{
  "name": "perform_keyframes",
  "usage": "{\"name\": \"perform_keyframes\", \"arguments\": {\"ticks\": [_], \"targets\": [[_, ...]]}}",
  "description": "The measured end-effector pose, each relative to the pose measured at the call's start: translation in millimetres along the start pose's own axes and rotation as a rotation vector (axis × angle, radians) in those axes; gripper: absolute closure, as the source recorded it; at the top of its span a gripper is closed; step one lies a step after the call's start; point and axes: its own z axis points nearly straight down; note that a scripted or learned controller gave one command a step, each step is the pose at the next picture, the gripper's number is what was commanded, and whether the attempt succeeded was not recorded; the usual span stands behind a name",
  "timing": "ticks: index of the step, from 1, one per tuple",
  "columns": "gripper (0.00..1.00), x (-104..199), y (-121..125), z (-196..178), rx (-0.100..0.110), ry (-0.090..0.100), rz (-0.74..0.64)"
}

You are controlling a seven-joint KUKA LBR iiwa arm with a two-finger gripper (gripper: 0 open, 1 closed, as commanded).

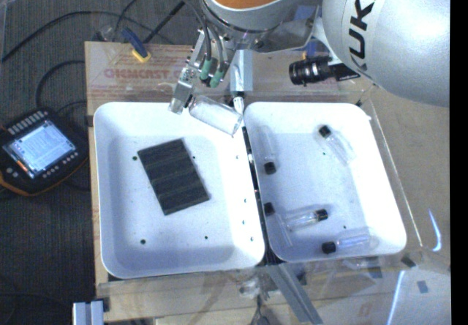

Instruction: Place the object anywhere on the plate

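Gripper (208,107) clamps a clear vial (215,114) between its fingers, raised beyond the black ridged plate (174,176); carry toward plate likely next.

Bright overhead light glares off the white bins (110,192); the picture is slightly soft.

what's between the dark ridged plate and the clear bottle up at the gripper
Just bare white floor of the left bin; nothing lies between the dark ridged plate and the clear bottle in the camera view.
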Motion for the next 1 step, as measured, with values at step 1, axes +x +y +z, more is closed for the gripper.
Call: {"name": "perform_keyframes", "arguments": {"ticks": [1], "targets": [[1.00,42.8,4.9,-0.6,0.000,0.001,-0.122]]}}
